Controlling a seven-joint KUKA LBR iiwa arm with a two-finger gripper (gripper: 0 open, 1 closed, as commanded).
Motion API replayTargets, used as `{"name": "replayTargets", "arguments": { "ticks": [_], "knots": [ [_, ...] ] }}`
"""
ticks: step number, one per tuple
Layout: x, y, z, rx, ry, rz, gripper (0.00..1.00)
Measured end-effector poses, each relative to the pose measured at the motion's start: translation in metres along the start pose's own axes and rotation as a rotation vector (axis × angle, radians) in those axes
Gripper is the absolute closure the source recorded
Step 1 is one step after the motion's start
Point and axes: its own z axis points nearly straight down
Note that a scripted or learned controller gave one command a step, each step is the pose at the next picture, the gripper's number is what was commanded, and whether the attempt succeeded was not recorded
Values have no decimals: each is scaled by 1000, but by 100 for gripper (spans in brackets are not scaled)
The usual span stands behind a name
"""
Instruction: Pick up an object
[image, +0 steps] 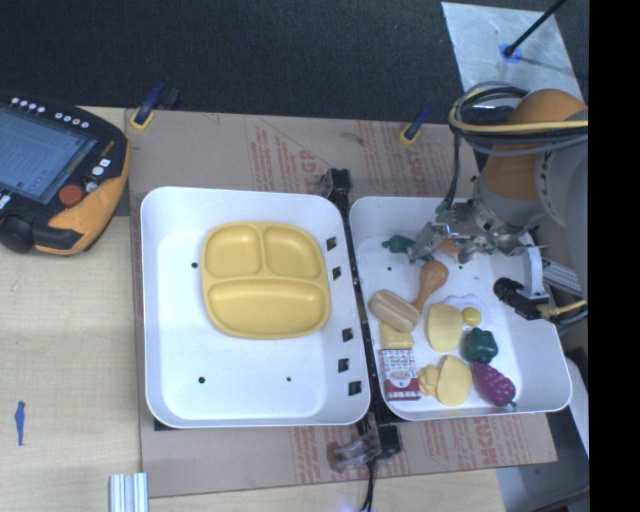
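The right bin (530, 405) holds several toy foods: a tan bread roll (393, 310), a brown drumstick (432, 280), a pale yellow piece (445, 326), a green pepper (480, 345), a purple eggplant (493, 383), a yellow lemon-like piece (453, 381), a red and white carton (398, 372) and a small dark green item (400, 243). My gripper (455, 240) hangs low over the far part of this bin, just above the drumstick's thin end and to the right of the green item. The wrist hides what lies beneath it.
The left bin (170, 380) carries a yellow divided plate (266, 278). A teach pendant (55, 175) lies on the bench at the far left. A black cable connector (520, 296) reaches over the right bin's right side. Black clips (350, 340) join the two bins.
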Motion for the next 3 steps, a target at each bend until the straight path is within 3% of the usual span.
{"name": "replayTargets", "arguments": {
  "ticks": [1,2,3],
  "knots": [
    [27,-85,-1,9,3,5,0],
    [29,10,-136,-15,-3,-1,0],
    [4,-35,1,11,2,5,0]
  ]
}}
